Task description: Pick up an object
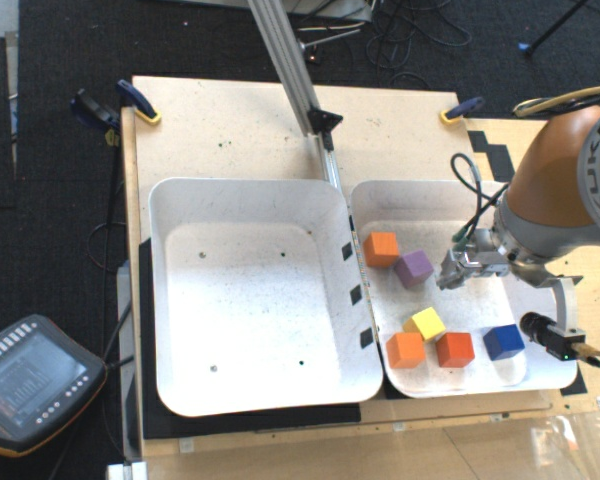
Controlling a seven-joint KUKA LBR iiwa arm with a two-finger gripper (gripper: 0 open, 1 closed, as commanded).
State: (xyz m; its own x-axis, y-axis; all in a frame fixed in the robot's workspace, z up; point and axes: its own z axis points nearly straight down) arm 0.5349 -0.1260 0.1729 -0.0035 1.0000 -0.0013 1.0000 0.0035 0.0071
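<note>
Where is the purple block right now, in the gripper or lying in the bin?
Lying in the bin. The purple block rests on the floor of the right bin, beside an orange block, with the gripper just to its right.

No legible text, labels, brands or numbers. Screen content on grey handheld pendant (30,380): too small to read.
</note>
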